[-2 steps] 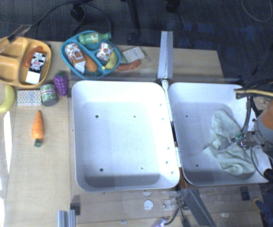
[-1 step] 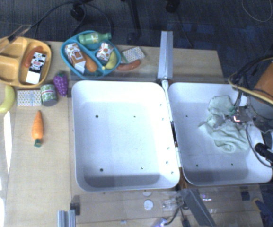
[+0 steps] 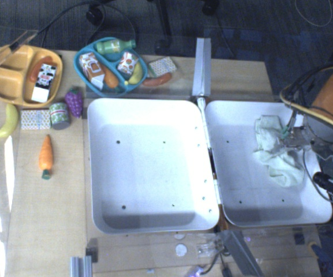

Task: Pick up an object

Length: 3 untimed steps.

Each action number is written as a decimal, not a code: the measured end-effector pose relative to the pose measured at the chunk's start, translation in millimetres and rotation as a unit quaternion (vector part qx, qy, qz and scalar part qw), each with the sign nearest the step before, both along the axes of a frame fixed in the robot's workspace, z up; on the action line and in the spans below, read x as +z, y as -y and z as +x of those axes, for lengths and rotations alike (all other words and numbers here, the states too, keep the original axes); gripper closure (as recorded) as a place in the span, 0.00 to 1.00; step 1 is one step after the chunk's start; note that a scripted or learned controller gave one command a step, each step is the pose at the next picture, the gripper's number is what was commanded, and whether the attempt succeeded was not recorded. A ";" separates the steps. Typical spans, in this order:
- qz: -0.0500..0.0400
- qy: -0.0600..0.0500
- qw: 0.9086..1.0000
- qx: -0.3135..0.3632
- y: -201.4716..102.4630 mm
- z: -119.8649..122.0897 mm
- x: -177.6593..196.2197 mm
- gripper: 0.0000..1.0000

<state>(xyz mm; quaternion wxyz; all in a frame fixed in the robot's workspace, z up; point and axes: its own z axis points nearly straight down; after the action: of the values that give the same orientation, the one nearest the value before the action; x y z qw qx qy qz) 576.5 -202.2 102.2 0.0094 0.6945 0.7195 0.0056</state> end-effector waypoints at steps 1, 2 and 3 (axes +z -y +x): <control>0.001 -0.009 0.998 0.057 -53.2 65.3 60.8 1.00; 0.002 -0.009 1.000 -0.007 -140.3 69.5 131.8 1.00; 0.001 -0.009 1.000 0.020 -78.0 85.1 140.6 1.00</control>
<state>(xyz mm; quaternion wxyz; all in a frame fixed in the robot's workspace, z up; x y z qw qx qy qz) 661.5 -124.2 242.8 0.0017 0.6799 0.7333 0.0003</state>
